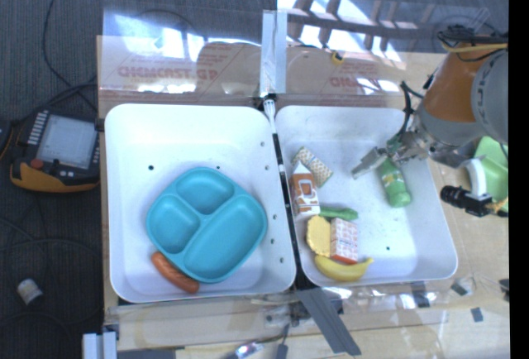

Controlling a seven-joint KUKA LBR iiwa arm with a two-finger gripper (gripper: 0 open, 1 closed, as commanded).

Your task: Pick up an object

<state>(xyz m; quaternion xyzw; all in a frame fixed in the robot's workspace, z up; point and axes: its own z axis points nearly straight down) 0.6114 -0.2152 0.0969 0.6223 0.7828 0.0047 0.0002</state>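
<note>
My gripper reaches in from the right and hangs low over the upper part of the right bin. A green bottle lies just below and to the right of it, so close that I cannot tell whether they touch. Lower in the same bin lie a banana, a red and white box, a small green pod, an orange carton and a patterned packet.
The left bin holds a blue divided plate with a sausage at its lower left edge. The arm's orange band stands over the right bin's far right corner. A handheld pendant lies on the floor at left.
</note>
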